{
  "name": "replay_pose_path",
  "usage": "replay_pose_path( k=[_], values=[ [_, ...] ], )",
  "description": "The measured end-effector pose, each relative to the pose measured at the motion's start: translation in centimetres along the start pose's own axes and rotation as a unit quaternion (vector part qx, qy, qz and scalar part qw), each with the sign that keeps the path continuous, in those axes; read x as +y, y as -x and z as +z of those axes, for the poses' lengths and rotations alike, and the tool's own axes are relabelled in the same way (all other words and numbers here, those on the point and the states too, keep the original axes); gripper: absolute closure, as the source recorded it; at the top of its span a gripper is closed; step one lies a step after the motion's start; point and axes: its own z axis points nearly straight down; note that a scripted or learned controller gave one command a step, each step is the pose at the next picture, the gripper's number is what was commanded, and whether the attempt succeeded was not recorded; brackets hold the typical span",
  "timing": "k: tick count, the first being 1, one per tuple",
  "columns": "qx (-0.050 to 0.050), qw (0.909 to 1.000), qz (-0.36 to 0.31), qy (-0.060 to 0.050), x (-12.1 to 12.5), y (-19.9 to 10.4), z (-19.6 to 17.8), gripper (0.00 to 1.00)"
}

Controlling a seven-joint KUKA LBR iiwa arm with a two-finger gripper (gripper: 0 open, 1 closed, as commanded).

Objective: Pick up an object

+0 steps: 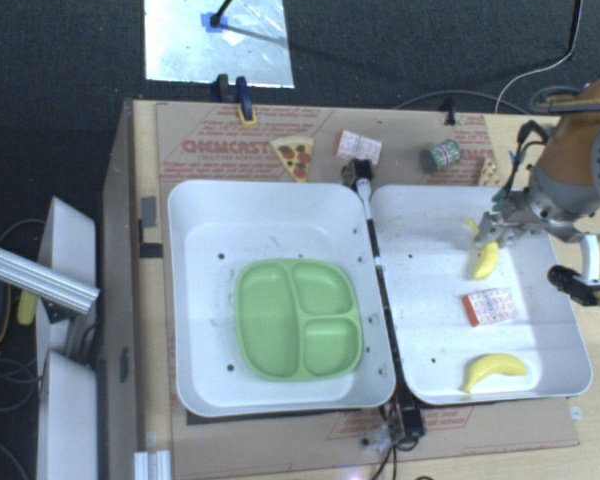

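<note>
I read this as a robotics lab: KUKA arm (580, 148) over a cardboard-topped bench (230, 138) on dark carpet, two white bins (280, 203), cables (540, 68) trailing behind the bench, aluminium extrusion (40, 276) left of it.

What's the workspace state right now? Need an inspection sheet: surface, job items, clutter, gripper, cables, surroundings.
Surface: bench board bearing left bin and right bin side by side.
Job's things: right bin holds small banana, red-and-white packet, larger banana. Left bin holds green divided plate.
Clutter: on the board behind the bins, pizza slice toy, small carton, can lying on its side.
Gripper: gripper low in the right bin, just above the small banana; grasp not confirmed.
Cables: white cable across the floor at upper right; wires at the front edge.
Surroundings: dark carpet, silver sheet on the floor.
</note>
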Motion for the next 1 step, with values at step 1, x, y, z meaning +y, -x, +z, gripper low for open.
replay_pose_path(
  k=[1],
  values=[
    [0.0,1.0,0.001,0.0,0.3,-5.52,1.55,1.0]
  ],
)
